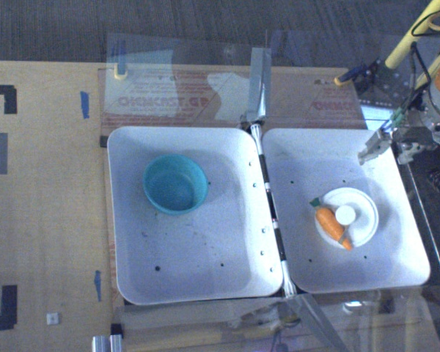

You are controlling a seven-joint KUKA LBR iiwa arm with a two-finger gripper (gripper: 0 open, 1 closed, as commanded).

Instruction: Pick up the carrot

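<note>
On the counter's right-hand white bin (396, 270), a small orange carrot (332, 226) with a green stub at its upper-left end lies on a round white plate (363, 229), angled from upper left to lower right. A small white disc (345, 215) sits on the same plate, just beside the carrot's upper flank. The gripper (374, 147) hangs over the bin's upper right corner, well apart from the plate — whether its jaws are apart or together cannot be told at this distance and angle.

The carrot looks like a light, stiff toy, probably smooth plastic and so a little slippery; its taper suggests the thick middle, pinched across the width, offers the surest hold, while the thin tip would likely slide free. The plate beneath appears hard and glossy and might skid if nudged.

Both bins are shallow, matte and round-cornered, with a few dark specks. The left bin (125, 270) carries a teal bowl (175, 184) — deep, round, smooth-walled — toward its upper left.
</note>
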